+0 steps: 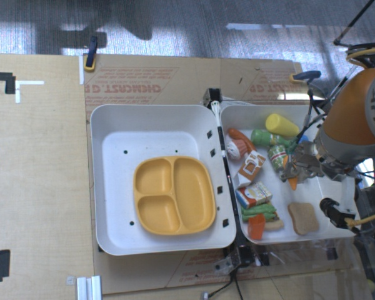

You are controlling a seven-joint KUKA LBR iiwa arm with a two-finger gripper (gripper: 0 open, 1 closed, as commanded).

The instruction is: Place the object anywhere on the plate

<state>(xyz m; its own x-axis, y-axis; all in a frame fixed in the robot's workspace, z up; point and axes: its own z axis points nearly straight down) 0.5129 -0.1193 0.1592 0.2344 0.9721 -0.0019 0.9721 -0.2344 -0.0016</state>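
Observation:
The yellow three-compartment plate (pixel 174 194) lies in the left white bin (pixel 112 136) with nothing on it. My gripper (pixel 293 167) hangs low over the middle of the right bin (pixel 337 195), far to the right of the plate. It is right beside a green can (pixel 277 157). A small orange piece (pixel 292 182) shows just below the gripper; whether it is held is unclear. The grey arm with its orange band (pixel 356 108) covers the bin's right side.
Several toy foods fill the right bin: a yellow piece (pixel 281 125), a green piece (pixel 262 136), a carrot (pixel 239 136), two small cartons (pixel 252 165) (pixel 255 194), green beans (pixel 260 211), a red piece (pixel 256 228) and a bread slice (pixel 303 218). The two bins' rims meet between plate and toys.

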